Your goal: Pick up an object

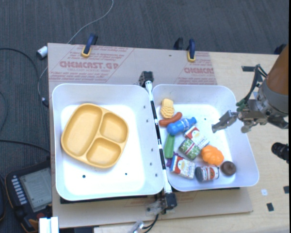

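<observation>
The right bin [222,92] holds a heap of toy food: a corn cob [168,108], a blue bottle [180,125], a green cucumber [169,145], a green-labelled can [190,149], an orange [212,155], a brown donut [228,167], a dark can [207,173] and a small carton [184,167]. My gripper [234,124] hovers over the bin's right side, above and to the right of the heap. Its fingers stand open with nothing between them. The nearest items, the orange and the green-labelled can, lie below and to its left.
The left bin [68,93] holds a yellow divided plate [94,135]. A metal divider [155,130] runs between the bins. Clamps [190,50] hold the cardboard at the back. Cables and a pendant [31,188] lie on the floor to the left.
</observation>
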{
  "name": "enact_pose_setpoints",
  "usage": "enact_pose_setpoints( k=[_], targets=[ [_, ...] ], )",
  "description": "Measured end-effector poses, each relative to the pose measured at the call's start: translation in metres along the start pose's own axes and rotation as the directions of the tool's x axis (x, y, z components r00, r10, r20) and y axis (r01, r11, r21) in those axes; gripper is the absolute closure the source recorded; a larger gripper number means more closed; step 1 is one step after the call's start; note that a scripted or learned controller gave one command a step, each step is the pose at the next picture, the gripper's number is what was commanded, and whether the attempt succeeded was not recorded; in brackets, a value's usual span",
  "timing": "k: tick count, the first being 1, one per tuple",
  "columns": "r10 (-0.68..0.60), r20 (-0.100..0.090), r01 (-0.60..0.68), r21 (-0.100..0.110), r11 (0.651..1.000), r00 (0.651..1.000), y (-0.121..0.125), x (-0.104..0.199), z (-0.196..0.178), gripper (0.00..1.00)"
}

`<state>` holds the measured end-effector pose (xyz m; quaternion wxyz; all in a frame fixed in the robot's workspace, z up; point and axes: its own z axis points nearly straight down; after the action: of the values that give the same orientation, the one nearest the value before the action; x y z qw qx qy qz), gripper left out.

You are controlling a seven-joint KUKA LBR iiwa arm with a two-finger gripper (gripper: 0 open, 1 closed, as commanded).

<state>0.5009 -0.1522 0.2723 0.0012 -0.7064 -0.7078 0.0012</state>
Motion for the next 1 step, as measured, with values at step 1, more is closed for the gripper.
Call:
enact_pose_setpoints(
  k=[1],
  targets=[
    [0.001,-0.002,-0.001,0.003,1.000,1.000,-0.0169,0.0340,0.1451,0.00]
  ],
)
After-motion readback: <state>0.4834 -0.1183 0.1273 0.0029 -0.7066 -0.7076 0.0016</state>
